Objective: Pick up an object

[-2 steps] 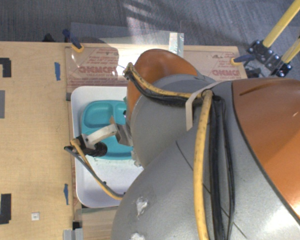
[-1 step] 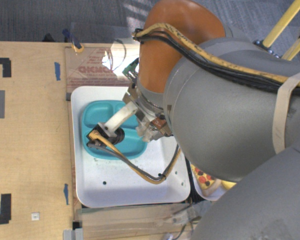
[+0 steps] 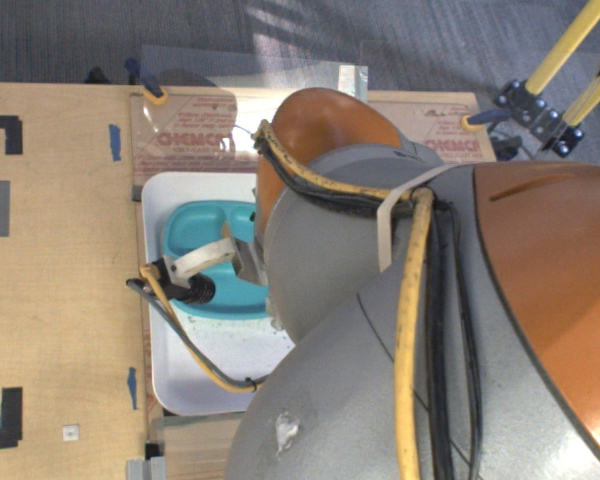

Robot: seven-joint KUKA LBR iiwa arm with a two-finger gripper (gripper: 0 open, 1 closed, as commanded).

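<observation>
I see the arm (image 3: 360,288) low over the white bin (image 3: 152,196); a turquoise dish (image 3: 195,230) lies inside it.

Teal dish (image 3: 195,230): I'm watching the arm (image 3: 340,268) covering its right part.
White bin (image 3: 180,378): arm is hiding its right side.

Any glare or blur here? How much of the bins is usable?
Camera view: no obvious motion blur; bright glare on the plastic sheet at the top washes out its red print; striped sunlight on the carpet; the arm looms close and hides much of the bench; part of a white bin and a teal object in it are readable.
</observation>
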